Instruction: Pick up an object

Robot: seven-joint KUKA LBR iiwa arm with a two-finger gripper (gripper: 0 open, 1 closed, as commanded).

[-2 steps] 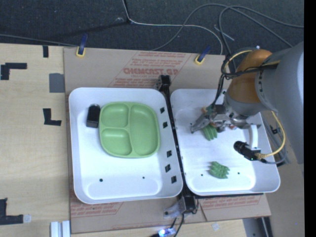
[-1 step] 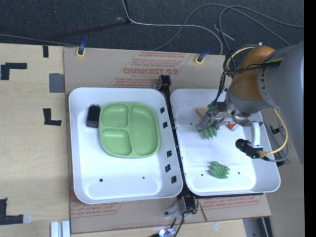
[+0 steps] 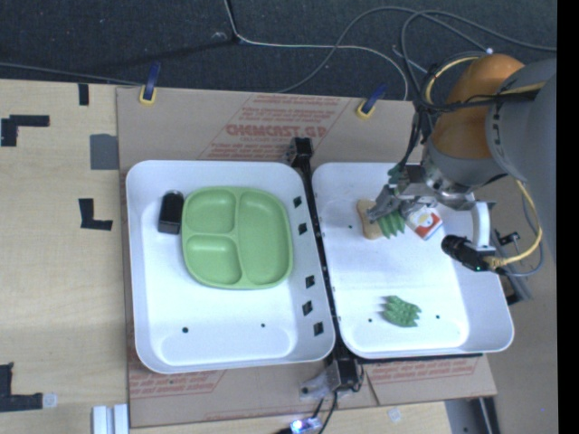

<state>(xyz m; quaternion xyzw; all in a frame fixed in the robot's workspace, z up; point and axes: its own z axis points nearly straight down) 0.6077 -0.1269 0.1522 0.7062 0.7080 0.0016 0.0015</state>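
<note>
A: Starting at the left, what is sitting in the left bin (image 3: 149,269)?

B: A green divided plate (image 3: 238,238) is lying flat in the upper middle of it, with three compartments showing. A small black object (image 3: 170,212) is resting just beside the plate's left edge; I cannot tell whether the two are touching.

A: And moving across into the right bin (image 3: 470,324)?

B: A tan block (image 3: 370,221) is lying in the upper middle of that bin, and something green and ridged (image 3: 393,224) is sitting right against its right side. Just right of that, a small white item with red on it (image 3: 425,221) is lying tilted. Nearer the front wall, well apart from that cluster, a green leafy piece (image 3: 401,311) is lying on its own on the bin floor.

A: Where is the gripper (image 3: 396,204) in relation to those?

B: It is hanging directly over the cluster, its tip lying just above the tan block and the green ridged thing. Whether it is touching or holding either one is not clear, and I cannot tell if it is open or closed.

A: How is the arm (image 3: 507,125) posed?

B: It is reaching in from the right, bending down over the bin's upper right corner, with the orange band (image 3: 478,107) sitting above the grey wrist. Cables are looping around it.
</note>
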